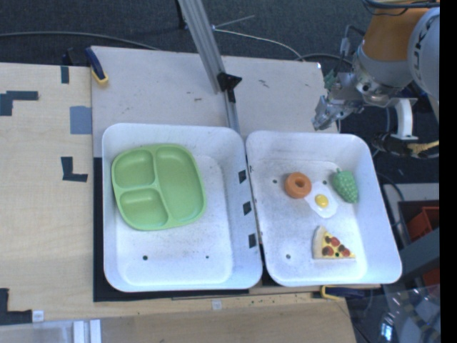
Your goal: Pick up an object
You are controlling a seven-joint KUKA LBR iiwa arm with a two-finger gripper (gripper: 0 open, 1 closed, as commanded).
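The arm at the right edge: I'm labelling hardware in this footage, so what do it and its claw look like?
The arm is a rounded grey body with a broad orange band above the wrist. Below that the wrist narrows into grey metal parts, ending in a small grey claw. Dark cables loop around the orange section, and a white bracket-like piece shows just under the wrist.

Arm [403, 20] cut off by top and right edges; end effector [327, 114] finger state too small to tell.
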